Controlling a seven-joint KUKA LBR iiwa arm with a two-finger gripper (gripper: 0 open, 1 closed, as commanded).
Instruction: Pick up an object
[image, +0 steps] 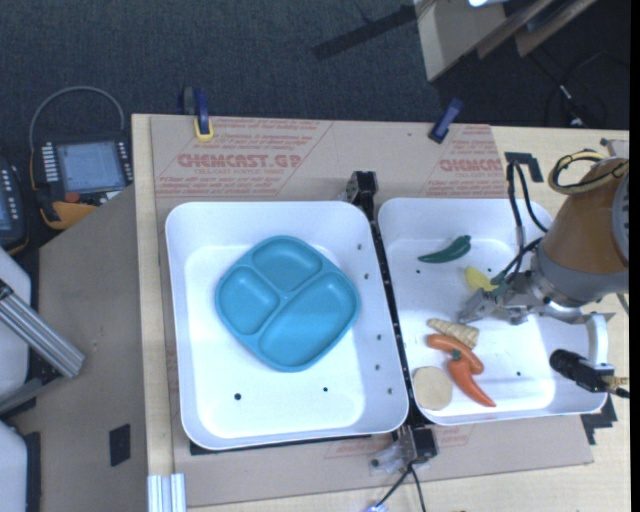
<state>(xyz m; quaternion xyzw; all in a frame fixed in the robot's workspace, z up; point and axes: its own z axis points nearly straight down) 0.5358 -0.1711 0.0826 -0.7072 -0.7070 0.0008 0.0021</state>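
Camera view: the hand (487, 305) sits low in the right bin (520, 225); its opening is hard to make out, cannot tell. A yellow piece (479, 278) lies partly hidden at it. Green pepper (446, 250) beyond; corn (453, 331), orange carrot (465, 372) and tan disc (433, 388) nearer the camera. Blue divided plate (288, 302) well left.

The arm (590, 235) is cut off by the right edge.
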